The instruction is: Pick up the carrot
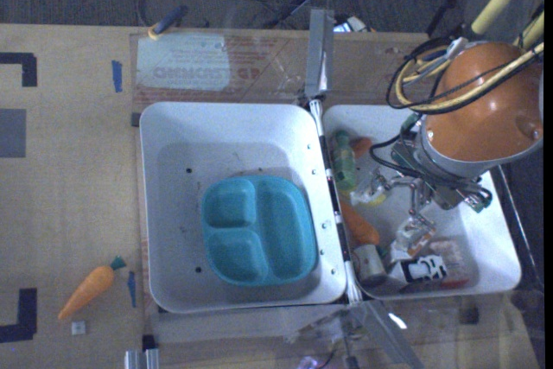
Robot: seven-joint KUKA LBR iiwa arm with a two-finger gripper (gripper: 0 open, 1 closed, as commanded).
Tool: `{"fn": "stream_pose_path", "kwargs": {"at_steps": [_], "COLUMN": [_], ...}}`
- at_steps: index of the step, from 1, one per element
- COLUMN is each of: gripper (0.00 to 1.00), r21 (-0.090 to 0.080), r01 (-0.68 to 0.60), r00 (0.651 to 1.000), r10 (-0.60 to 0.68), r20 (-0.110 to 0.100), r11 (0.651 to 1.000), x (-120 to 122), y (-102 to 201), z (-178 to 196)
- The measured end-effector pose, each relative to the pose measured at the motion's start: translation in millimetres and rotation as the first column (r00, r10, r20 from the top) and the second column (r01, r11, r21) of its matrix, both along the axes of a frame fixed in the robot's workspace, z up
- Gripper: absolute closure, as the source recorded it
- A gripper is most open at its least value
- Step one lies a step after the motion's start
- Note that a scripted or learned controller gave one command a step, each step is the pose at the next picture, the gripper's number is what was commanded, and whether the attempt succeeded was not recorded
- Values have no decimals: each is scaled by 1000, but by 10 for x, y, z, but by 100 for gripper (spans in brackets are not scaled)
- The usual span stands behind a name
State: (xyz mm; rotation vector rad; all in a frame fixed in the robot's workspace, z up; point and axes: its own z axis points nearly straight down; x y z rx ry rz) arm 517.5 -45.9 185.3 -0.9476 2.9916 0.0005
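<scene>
- The arm [484,104] reaches in from the right of the camera view, and its orange band bulges large over the upper right of the right bin [501,259].
- Yellow and black cables loop around the top and left of the orange band.
- Below the band, the wrist points down into the right bin, and the gripper [416,231] hangs over the clutter in the middle of that bin.
- The gripper's metal parts are small and blurred against the objects beneath them, so how far it is open cannot be told, nor can anything be seen held in it.
- An orange carrot [359,226] lies in the right bin just beside the wall between the two bins, left of the gripper and apart from it.
- A green bottle [344,160] lies above that carrot along the same wall, and a grey can [369,262] sits below it near the bin's front edge.
- A black-and-white packet [425,269] lies under the gripper toward the front of the bin.
- The left bin [173,143] holds a teal divided tray [257,229], lying flat near its centre.
- A second carrot [88,289], with a green top, rests on the bench [69,186] outside both bins, near the lower left corner of the left bin.
</scene>
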Motion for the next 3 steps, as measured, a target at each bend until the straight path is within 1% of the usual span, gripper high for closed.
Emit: {"fn": "stream_pose_path", "kwargs": {"at_steps": [1, 2, 3], "gripper": [0, 0, 0], "r21": [0, 0, -2], "r01": [-184, -401, -609], "r00": [983, 916, 793], "r10": [184, 401, 609], "r20": [4, 0, 4], "r11": [983, 916, 793], "x": [2, 40, 279], "y": [-194, 267, 177], "z": [109, -2, -1]}}
